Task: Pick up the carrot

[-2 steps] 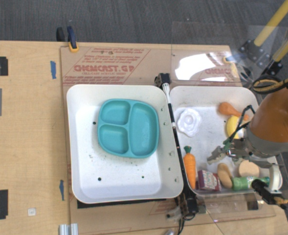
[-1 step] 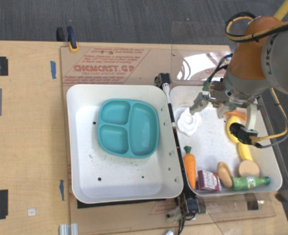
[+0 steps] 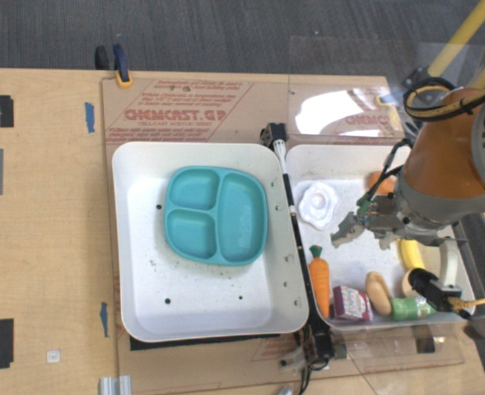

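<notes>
The carrot (image 3: 319,281), orange with a green top, lies lengthwise in the right bin (image 3: 347,164) against its left wall, near the front. My gripper (image 3: 359,227) hangs over the middle of that bin, to the right of the carrot and a little behind it, apart from it. Nothing shows in its grasp. The grey arm with its orange band (image 3: 444,159) reaches in from the right and hides part of the bin's right side.
Around the carrot lie a white crumpled item (image 3: 317,204), a maroon box (image 3: 351,304), a tan roll (image 3: 379,293), a green item (image 3: 412,307), a yellow banana (image 3: 409,253) and an orange piece (image 3: 379,181). The left bin (image 3: 135,245) holds a teal divided plate (image 3: 216,216).
</notes>
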